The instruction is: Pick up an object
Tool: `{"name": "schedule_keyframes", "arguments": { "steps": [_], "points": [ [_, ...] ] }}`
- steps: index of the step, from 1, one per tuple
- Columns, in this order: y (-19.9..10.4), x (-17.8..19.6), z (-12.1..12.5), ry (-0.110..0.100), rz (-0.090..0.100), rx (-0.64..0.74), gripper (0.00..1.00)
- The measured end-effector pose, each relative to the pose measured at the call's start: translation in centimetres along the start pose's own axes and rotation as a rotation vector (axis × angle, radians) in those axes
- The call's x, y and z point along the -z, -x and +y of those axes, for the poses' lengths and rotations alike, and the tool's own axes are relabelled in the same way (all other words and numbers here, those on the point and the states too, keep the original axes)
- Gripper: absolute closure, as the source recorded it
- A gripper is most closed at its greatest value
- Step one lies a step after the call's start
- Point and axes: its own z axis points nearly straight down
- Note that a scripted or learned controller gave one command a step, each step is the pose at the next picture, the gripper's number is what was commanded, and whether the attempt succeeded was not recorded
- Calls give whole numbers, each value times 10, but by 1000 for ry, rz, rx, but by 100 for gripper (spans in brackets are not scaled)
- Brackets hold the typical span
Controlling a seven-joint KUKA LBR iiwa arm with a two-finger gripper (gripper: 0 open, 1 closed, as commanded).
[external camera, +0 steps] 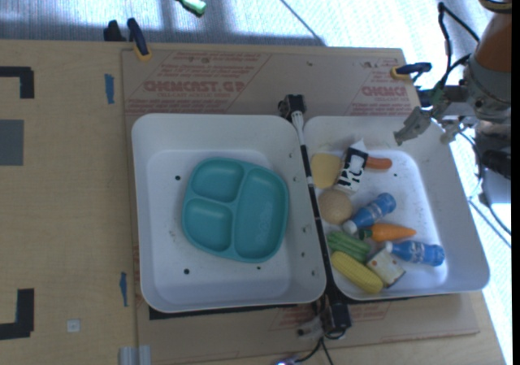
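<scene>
Up right, tool [422, 121] — grip state unclear — hangs beside crowded right bin [455, 193].

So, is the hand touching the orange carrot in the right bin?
Apart. The camera view shows the hand up at the right bin's far corner, with bare white floor between it and the carrot.

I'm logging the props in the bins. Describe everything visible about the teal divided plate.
The teal divided plate lies flat and face up in the left bin, near its middle. It looks like moulded plastic, a rounded square turned at a slight angle to the bin walls. Raised ridges split it into three compartments: two smaller ones on its left side and one long one on its right. All three look bare. It rests on the bin floor, apart from the walls, with nothing else touching it.
</scene>
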Motion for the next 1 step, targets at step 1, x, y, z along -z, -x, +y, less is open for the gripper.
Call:
{"name": "schedule_keyframes", "arguments": {
  "steps": [1],
  "points": [
    [-32, -106, -3, -3, 1, 29, 0]
  ]
}}
